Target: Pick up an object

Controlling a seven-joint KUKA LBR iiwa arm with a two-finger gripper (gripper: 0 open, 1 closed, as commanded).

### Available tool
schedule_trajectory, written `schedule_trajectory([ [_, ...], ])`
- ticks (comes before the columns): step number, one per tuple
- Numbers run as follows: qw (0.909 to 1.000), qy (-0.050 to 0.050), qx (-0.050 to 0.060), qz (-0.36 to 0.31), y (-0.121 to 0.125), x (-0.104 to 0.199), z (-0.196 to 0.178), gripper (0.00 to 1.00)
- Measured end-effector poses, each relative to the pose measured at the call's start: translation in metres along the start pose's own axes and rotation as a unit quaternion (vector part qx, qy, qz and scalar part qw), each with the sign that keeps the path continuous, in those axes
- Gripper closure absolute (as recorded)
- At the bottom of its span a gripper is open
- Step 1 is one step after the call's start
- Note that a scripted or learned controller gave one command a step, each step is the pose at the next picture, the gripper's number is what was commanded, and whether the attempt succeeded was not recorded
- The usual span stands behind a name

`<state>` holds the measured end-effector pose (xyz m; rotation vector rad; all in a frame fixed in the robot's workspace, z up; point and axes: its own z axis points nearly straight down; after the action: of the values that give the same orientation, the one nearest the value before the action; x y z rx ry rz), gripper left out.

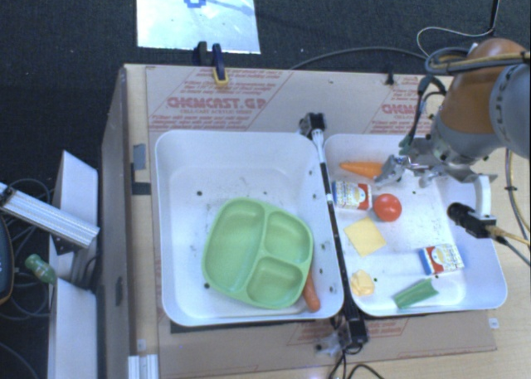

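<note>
Pincer, grip unclear, hovers by one carrot, one tomato, two cartons.

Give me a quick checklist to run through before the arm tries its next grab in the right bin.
1. Gripper over the right bin: ok, at its upper edge.
2. Target close by: ok, the carrot lies just beside the gripper, the tomato just below it.
3. Something already held: cannot tell.
4. Targets apart: not ok, the tomato touches the small carton.
5. Other pieces free: ok, the cheese slice and green piece lie apart.
6. Cable at the arm's side: cannot tell if it snags.
</note>
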<state>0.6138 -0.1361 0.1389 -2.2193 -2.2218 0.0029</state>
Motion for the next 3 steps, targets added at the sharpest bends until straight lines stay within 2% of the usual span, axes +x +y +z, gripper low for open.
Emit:
schedule_trajectory([
  [1,1.0000,0.000,-0.001,-0.001,0.040,0.012,0.055,0.00],
  [2,1.0000,-0.001,0.001,-0.002,0.039,0.010,0.045,1.00],
  [3,1.0000,0.000,-0.006,-0.002,0.057,0.042,-0.077,1.00],
])
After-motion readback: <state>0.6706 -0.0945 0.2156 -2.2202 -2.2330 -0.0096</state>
